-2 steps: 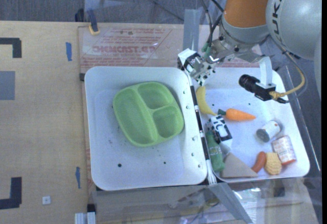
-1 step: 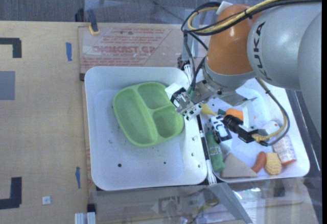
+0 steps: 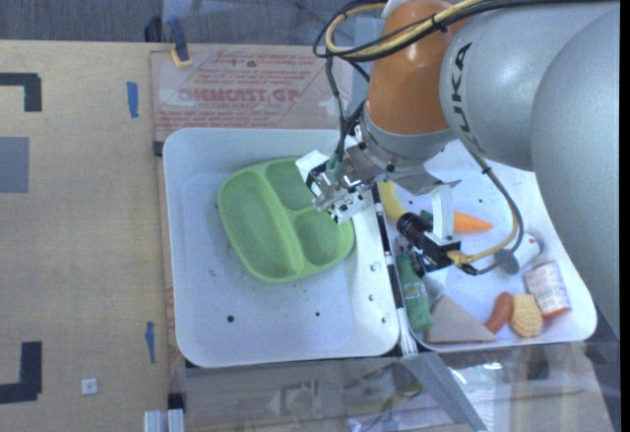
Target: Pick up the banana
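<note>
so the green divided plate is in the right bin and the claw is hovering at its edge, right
Not quite. The camera view shows the green divided plate lying in the left bin, not the right bin. The rest holds: the claw is at the plate's right edge, near the wall between the two bins.

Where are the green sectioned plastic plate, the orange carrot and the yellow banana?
Green sectioned plastic plate [image 3: 281, 223]: camera view, on its middle divider.
Orange carrot [image 3: 471, 221]: camera view, mid-body.
Yellow banana [image 3: 392, 200]: camera view, on the sliver visible under the wrist.
</note>
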